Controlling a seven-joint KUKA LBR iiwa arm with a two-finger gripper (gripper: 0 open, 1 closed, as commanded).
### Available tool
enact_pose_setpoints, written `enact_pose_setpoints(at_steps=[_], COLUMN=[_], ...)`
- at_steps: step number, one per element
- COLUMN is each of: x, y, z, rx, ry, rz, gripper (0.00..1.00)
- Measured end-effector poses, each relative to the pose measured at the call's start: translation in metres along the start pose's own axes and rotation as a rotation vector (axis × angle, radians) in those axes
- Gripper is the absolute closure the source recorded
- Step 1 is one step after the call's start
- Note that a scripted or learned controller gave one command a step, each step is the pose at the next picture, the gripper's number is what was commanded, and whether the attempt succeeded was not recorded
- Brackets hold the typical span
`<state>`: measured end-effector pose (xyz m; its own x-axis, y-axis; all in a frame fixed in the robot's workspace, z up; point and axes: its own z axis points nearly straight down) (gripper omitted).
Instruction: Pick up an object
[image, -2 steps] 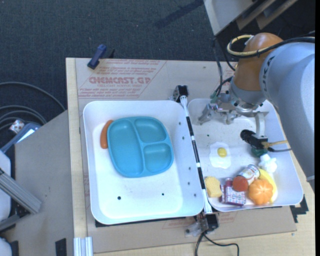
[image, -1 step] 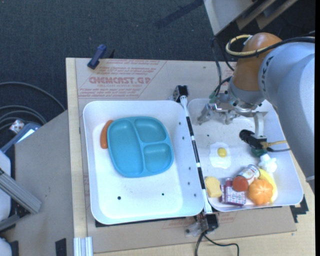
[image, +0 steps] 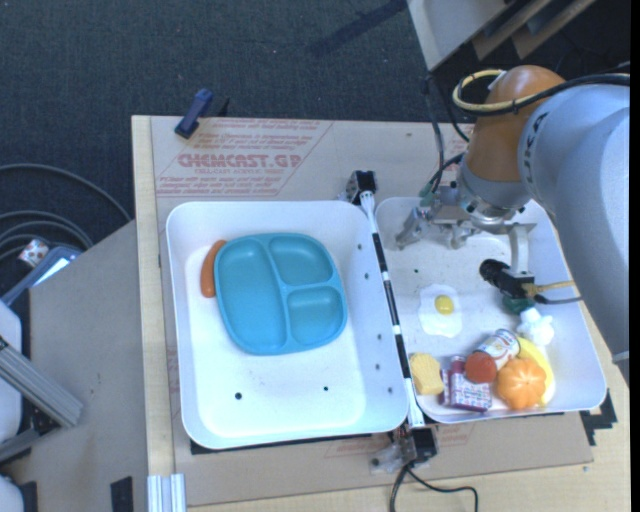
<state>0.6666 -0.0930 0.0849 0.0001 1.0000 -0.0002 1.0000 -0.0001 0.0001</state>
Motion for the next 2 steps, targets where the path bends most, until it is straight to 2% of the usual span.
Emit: enact_pose_setpoints(at_steps=[2], x=[0.0015], y=[0.0000], z=[-0.0001], rx=[0.000], ry=[0.000], rz=[0.000], gripper=[0.00])
